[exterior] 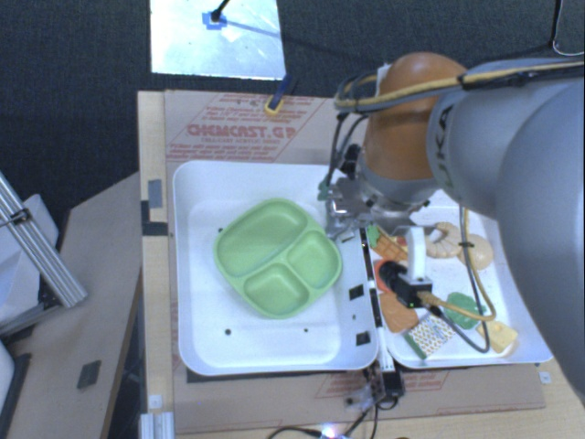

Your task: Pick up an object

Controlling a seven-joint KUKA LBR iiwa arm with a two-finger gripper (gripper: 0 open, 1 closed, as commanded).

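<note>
A light green divided plate [277,257] lies flat in the left white bin [196,273]. The right bin [462,358] holds several small toy items: an orange piece [398,311], a tan ring-shaped piece [446,239], a green piece [464,305], a checkered grey piece [430,334] and a yellow piece [502,337]. My gripper [341,216] hangs low under the orange wrist band, over the divider between the bins and just off the plate's right edge. The grey arm hides the back of the right bin.
Both bins rest on a cardboard sheet [239,128]. A shiny metal sheet [217,26] lies behind them on the dark floor. Aluminium rails [37,250] stand at the left edge. Black cables [462,327] trail over the right bin's items.
</note>
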